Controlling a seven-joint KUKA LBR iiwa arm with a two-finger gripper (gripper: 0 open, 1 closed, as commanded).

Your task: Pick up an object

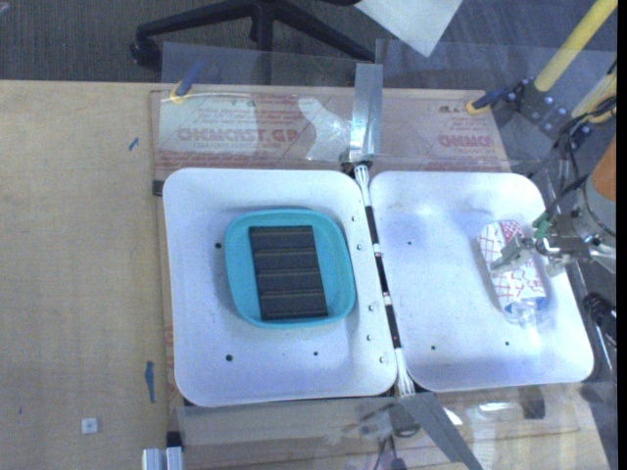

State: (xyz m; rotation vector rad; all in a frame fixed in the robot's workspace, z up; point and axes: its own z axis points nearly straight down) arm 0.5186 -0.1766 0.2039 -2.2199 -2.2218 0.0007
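Your gripper (524,251) sits low over the right bin (441,341), at its far right side, right on top of the crumpled red-and-white wrapper (514,277). One thin finger (509,256) lies across the wrapper's upper half, but you cannot tell from the camera view whether the fingers are spread or pressed together, nor whether any of the wrapper sits between them. Treat the grasp as unproven.

To do this step well, aim for the bulk of the wrapper rather than its loose edge; it looks soft and crinkled, so a pinch on a corner will likely slip or tear free. Close fully before lifting, and rise straight up, because the bin's wall is just beside the wrapper on the right.

As for the containers: the right bin holds the wrapper. The left bin (196,360) holds a teal tray (235,262) near its middle, with a dark ribbed block (287,272) lying flat inside it, well apart from your gripper.
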